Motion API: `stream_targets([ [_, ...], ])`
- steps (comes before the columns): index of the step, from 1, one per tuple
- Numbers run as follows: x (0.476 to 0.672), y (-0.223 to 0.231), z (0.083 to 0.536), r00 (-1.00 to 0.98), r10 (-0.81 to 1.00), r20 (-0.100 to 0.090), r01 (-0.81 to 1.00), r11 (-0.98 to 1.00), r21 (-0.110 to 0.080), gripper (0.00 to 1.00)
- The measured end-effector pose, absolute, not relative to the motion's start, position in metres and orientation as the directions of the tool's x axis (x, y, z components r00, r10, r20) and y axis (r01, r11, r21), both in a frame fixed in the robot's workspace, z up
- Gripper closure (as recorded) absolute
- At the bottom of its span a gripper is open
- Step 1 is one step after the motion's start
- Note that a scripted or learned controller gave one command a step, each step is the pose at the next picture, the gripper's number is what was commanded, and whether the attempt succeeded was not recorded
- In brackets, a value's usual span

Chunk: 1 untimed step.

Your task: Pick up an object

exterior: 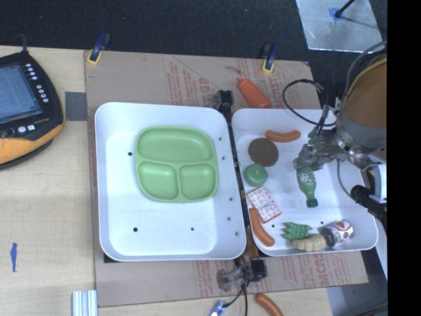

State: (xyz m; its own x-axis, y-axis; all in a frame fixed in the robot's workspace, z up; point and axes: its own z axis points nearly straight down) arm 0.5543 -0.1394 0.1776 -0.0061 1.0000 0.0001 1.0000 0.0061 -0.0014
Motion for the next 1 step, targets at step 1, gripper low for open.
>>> stream_targets([
  [1, 0.5855, -0.0735, 0.1918, -0.005, 1.0, 0.0, 1.0, 0.005, -0.003, 1.0],
])
